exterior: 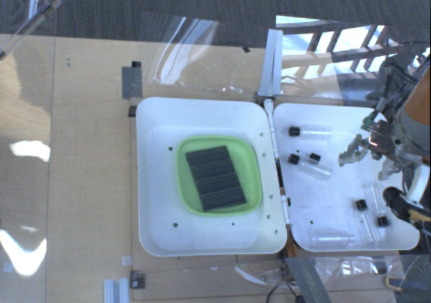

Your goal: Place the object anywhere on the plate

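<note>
A dark ribbed block (215,178) is already lying flat on the green plate (252,160) in the left bin (151,180), so the placing is looking done, while the gripper (367,153) is hanging over the right bin (337,190) (jaws spread, holding nothing).

Bright daylight floods in from the upper right of the frame, glaring off the pale wooden bench top (74,160) in white patches at far left. The two shallow white bins (202,116) look washed-out; overall focus is soft.
</note>
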